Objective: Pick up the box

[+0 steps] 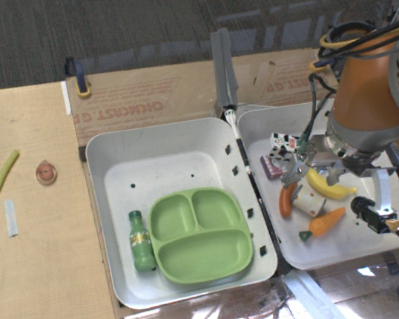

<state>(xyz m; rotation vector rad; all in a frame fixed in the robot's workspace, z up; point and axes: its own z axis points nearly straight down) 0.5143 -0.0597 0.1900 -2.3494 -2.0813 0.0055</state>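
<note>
In the camera view, the small dark red box (272, 165) is seen lying in the right white bin (293, 253), near its left wall. The metal end effector (299, 164) is poised just right of the box; whether it is clenched or released cannot be told. A yellow banana (329, 185) lies right of the box.

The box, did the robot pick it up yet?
Not yet. The box lies on the floor of the right bin, beside the banana and carrot. The claw is low, right next to it. Grabbing and lifting are left.
</note>
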